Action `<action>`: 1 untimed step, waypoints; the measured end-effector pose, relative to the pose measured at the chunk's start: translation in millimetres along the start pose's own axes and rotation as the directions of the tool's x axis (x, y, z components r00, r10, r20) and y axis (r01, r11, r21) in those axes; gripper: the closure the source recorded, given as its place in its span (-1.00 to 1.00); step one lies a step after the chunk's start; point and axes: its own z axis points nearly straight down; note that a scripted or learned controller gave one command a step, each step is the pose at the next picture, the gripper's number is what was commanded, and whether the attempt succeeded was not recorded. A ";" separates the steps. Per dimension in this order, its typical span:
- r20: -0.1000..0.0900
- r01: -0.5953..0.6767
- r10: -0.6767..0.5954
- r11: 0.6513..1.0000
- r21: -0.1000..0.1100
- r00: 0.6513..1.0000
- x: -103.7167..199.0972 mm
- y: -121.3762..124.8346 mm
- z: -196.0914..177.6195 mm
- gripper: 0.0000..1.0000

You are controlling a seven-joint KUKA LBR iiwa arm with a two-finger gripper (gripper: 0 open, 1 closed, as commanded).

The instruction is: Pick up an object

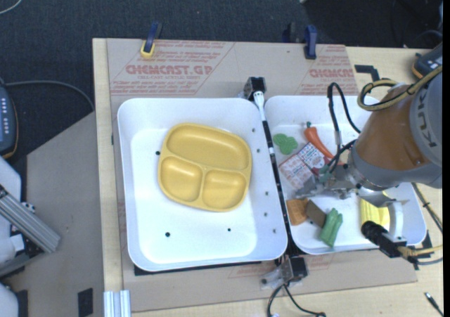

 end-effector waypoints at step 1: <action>0.005 -0.001 0.001 1.000 -0.005 1.000 -1.2 0.7 -10.2 1.00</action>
